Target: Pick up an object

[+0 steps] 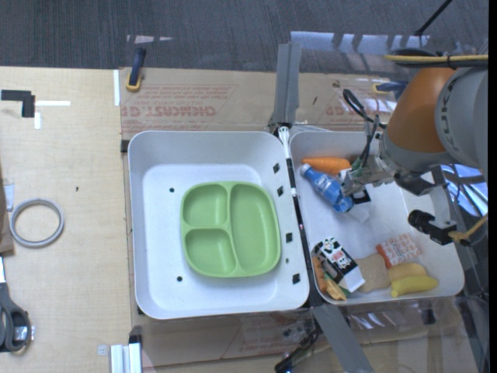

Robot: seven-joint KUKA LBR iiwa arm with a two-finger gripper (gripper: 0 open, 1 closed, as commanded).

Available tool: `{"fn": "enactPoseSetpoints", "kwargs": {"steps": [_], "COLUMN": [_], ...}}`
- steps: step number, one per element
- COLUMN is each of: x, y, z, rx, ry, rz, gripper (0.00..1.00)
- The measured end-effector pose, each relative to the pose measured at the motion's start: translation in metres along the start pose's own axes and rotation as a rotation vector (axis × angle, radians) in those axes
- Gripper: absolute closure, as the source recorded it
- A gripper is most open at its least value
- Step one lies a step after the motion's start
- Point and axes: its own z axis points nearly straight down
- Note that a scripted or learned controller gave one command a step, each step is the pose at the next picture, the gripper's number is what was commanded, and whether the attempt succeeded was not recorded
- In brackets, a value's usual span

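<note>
The right bin (378, 225) holds a blue bottle (327, 189) lying on its side, with an orange carrot (328, 164) just behind it. My gripper (356, 183) hangs low over the bin's back half, right at the blue bottle's right end. Its tips are hidden by the wrist body and the bottle. Toward the front of the bin lie a black-and-white carton (338, 259), a slice of bread (375, 273), a yellow banana (413, 284) and a red-and-white packet (398, 249).
The left bin (147, 231) holds a green divided plate (231, 228). A grey divider (286, 92) rises between the bins at the back. A roll of tape (35, 222) lies on the bench at far left. The arm's orange band (419, 111) looms over the right bin's back corner.
</note>
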Motion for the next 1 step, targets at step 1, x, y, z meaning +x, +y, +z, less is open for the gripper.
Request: {"fn": "enactPoseSetpoints", "kwargs": {"steps": [1], "x": [0.0437], "y": [0.0589], "z": [-0.1417], "rx": [0.046], "ry": [0.02], "rz": [0.152], "gripper": [1.0]}}
